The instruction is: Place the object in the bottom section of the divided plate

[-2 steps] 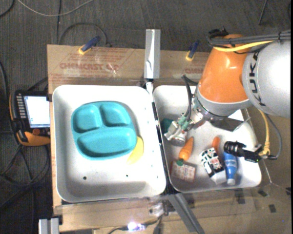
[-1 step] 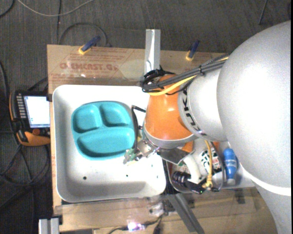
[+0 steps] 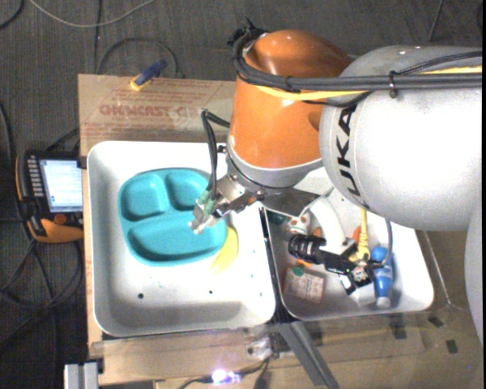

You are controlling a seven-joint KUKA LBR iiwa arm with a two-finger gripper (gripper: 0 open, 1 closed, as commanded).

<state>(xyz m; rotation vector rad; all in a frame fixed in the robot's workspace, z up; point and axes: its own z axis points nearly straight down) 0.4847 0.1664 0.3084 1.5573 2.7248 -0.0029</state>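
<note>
A turquoise divided plate [image 3: 158, 213] lies in the left white bin [image 3: 113, 298], with two small sections at the top and one large section at the bottom. My gripper [image 3: 204, 214] hangs over the plate's right edge, at the right end of the large bottom section. Its tips are small and blurred, with something greenish near them that I cannot identify. A yellow object [image 3: 227, 251], banana-like, lies on the bin floor just right of the plate, below the gripper.
The right bin [image 3: 417, 294] holds a black cylindrical object [image 3: 316, 250], a blue-and-white bottle [image 3: 379, 278], a brown packet [image 3: 304, 284] and other small items. The arm's orange band [image 3: 279, 104] and grey body cover both bins' upper right. A tablet [image 3: 58, 183] sits left of the bench.
</note>
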